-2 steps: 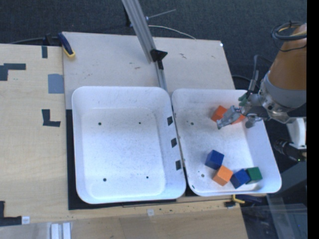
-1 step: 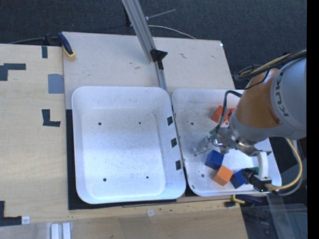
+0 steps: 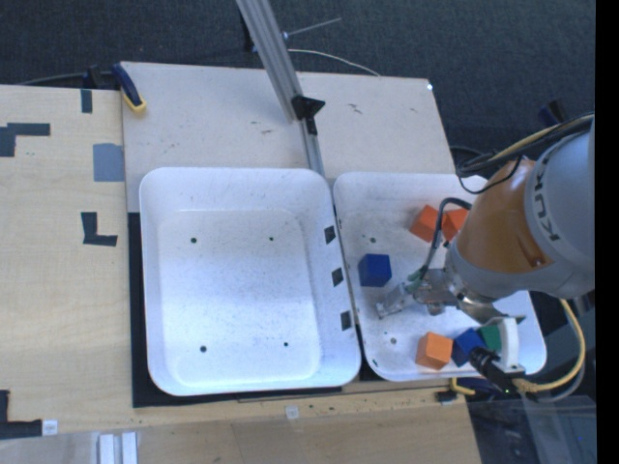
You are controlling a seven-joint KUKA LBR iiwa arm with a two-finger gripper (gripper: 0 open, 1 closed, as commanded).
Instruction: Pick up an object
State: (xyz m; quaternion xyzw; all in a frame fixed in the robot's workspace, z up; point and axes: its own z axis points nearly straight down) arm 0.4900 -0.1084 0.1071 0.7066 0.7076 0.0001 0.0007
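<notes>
Grey arm: the arm point(image 3: 542, 230) comes in from the right edge of the frame, its orange band over the right bin point(image 3: 387, 356), bent down and leftward toward the bin floor.
Gripper: the gripper point(image 3: 395, 303) sits low in the middle of the right bin, metal tip pointing toward lower left; how far it is parted I cannot tell, and nothing shows in its hold.
Progress: by my reading the pick is not yet done; every block lies on the bin floor, so the grasp and the lift are left.
Nearest candidate: the blue cube point(image 3: 375, 270), just above and left of the gripper tip, close but apparently apart.
Other blocks: an orange block point(image 3: 426, 222) in the upper part of the right bin beside the arm; another orange cube point(image 3: 434, 350) at lower right, next to a second blue block point(image 3: 468, 342) and a green piece point(image 3: 491, 335).
Left bin: the left bin point(image 3: 155, 259) fills the centre left of the frame.
</notes>
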